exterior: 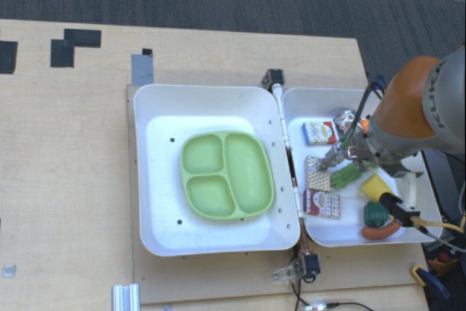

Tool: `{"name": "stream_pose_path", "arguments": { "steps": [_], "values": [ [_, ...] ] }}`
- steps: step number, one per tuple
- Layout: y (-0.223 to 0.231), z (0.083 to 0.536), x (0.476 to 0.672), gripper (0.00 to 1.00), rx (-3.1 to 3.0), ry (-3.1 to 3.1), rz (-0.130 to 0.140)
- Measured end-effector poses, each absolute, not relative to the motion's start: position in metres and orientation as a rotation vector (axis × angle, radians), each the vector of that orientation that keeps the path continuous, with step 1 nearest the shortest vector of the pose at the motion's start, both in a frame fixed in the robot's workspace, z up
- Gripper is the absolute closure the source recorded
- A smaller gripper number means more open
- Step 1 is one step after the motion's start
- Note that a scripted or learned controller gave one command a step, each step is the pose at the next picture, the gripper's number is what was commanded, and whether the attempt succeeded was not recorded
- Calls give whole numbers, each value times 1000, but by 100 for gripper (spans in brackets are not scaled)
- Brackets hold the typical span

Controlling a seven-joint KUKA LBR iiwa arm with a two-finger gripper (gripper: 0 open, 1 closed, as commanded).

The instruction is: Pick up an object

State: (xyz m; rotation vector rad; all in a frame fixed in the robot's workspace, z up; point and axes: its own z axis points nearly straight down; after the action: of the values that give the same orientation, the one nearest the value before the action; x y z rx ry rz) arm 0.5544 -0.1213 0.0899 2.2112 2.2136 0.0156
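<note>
I log the bench (65,178) as a pale wooden surface carrying two shallow white bins side by side. I take the green divided plate (226,175) as my landmark; it lies flat in the middle of the left bin (156,156), its three compartments bare.

The right bin (320,229) sits just beyond the plate, across the shared rims. The arm (422,109) reaches in over the far side of that bin from the plate, grey with its orange band above the wrist.

The tool (339,155) hangs low over the middle of the right bin, on the side of the clutter nearest the plate. Its tip sits at a green bean-shaped piece (346,175); I cannot tell whether the fingers are apart or closed, nor whether they grip anything.

Around it I note:
- a red-and-white packet (322,203), closest to the plate, lying flat;
- a checkered packet (316,172) just above it;
- a small blue-and-white carton (320,132) further up the bin;
- a yellow block (376,187), beyond the green piece;
- a dark green lump (375,215) beside it;
- a red sausage shape (381,231) at the bin's near edge.
</note>
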Motion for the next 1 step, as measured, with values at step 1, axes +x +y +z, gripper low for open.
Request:
{"name": "stream_pose_path", "arguments": {
  "steps": [1],
  "values": [
    [-120,101,556,100,2208,2215,21]
  ]
}}
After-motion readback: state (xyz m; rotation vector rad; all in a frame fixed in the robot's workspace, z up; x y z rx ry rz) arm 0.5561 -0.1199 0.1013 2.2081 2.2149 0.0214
